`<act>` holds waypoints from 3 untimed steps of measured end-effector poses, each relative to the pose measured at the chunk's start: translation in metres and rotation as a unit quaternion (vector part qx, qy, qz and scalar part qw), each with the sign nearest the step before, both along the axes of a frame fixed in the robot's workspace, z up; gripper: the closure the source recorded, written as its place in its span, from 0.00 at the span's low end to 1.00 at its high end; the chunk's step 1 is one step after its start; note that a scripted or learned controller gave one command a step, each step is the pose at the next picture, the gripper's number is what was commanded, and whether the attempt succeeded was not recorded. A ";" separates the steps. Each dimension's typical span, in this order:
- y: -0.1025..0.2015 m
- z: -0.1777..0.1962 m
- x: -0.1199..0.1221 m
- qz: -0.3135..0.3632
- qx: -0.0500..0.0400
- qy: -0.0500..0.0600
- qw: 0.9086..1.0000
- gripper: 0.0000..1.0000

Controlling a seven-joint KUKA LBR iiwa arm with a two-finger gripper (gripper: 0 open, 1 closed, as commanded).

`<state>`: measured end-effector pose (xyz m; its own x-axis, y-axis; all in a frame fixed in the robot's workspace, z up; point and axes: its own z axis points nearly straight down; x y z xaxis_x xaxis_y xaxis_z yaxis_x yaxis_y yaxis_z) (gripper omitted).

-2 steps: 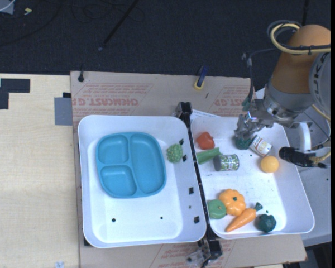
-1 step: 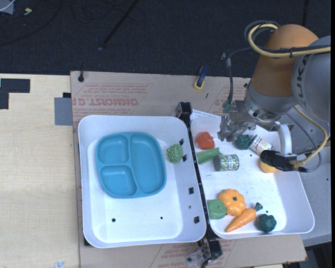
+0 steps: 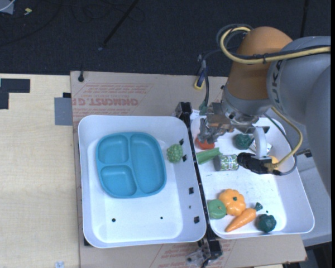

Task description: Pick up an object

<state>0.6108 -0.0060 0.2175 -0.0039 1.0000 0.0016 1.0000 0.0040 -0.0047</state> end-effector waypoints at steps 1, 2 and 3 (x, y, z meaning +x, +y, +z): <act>0.001 0.019 -0.001 -0.001 -0.001 -0.002 1.000 1.00; 0.001 0.005 -0.005 -0.002 -0.001 0.000 1.000 1.00; 0.002 0.019 0.008 -0.001 -0.001 -0.002 1.000 1.00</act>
